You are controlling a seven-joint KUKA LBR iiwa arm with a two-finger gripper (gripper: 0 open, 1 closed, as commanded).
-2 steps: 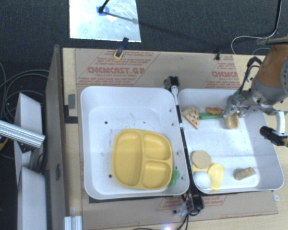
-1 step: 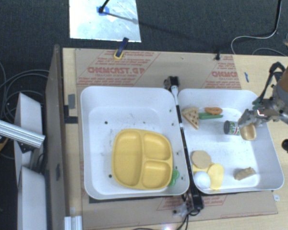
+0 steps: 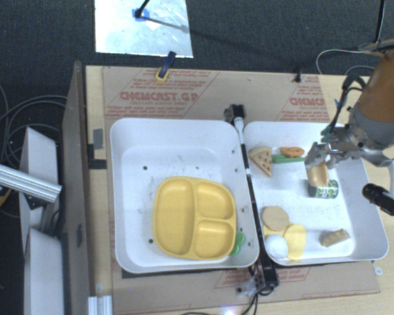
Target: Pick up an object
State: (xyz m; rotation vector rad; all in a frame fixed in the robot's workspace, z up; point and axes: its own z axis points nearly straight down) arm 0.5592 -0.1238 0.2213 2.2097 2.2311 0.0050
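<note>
Hovering in the right bin (image 3: 374,238), my jaws (image 3: 317,169) sit over a tan piece (image 3: 318,174) beside the green can (image 3: 324,190). Whether they grip it, I cannot tell. It might slip or bump the can.

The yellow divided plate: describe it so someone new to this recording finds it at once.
Take the left bin of the two white bins. The yellow divided plate lies in its lower right part, near the divider between the bins. It is the large thing there, with three compartments; a small green piece shows at its lower right edge.
</note>
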